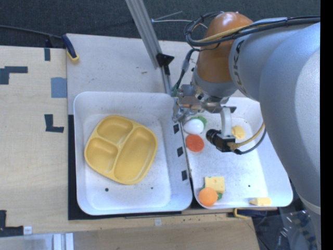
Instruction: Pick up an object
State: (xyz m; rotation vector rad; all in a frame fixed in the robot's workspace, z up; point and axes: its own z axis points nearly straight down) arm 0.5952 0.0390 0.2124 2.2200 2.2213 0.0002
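The arm (276,72), smooth grey with a glossy orange band, comes in from the right and hides much of the right bin's (244,189) far and right edges. Both bins are shallow white plastic with rounded corners, touching along their inner walls. The left bin (93,197) carries a yellow tray (121,149), rounded and moulded into three compartments, lying at a slant near the bin's middle. The gripper (193,113) hangs over the right bin's far left corner, just above a white ball (195,125); its own body covers the tips, so whether it is open or gripping anything cannot be told. Beside the ball, nearer the front, lies a red disc (195,142). At the front edge sit a yellow block (214,183), an orange ball (208,196) touching it, and a small yellow wedge (259,201) towards the front right corner. A yellow piece (238,132) near the black wrist fitting is partly covered and hard to identify.
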